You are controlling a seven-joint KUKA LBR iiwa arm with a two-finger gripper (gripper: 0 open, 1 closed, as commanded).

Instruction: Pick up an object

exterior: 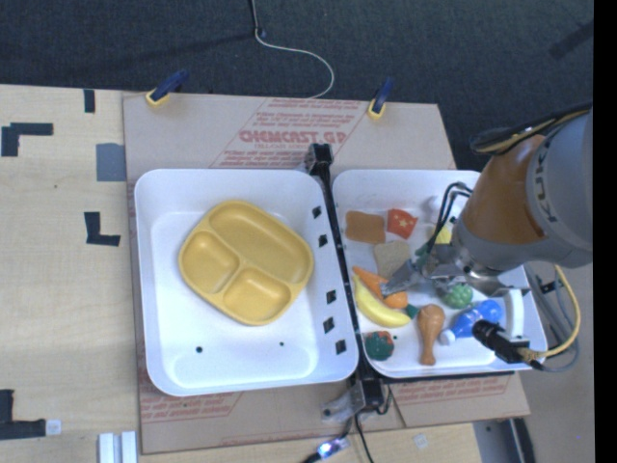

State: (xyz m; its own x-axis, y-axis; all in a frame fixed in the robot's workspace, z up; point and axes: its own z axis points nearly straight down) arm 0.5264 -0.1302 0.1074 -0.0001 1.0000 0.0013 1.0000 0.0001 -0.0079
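On the tabletop (58, 258) we see two white bins: the left bin (154, 287) carries a yellow divided tray (246, 260), while the right bin (405, 368) is crowded with toy food. Our arm (525, 210) comes in from the right and reaches low over that right bin. Its claw (405, 276) sits among the items, and we cannot tell whether it is spread or pressed together. The banana (378, 307) lies just below and left of the claw, its long axis running down and to the right. A carrot (369, 284) lies just beside the tip, a grey-green piece (390, 256) just above it, and a drumstick (429, 331) further below.
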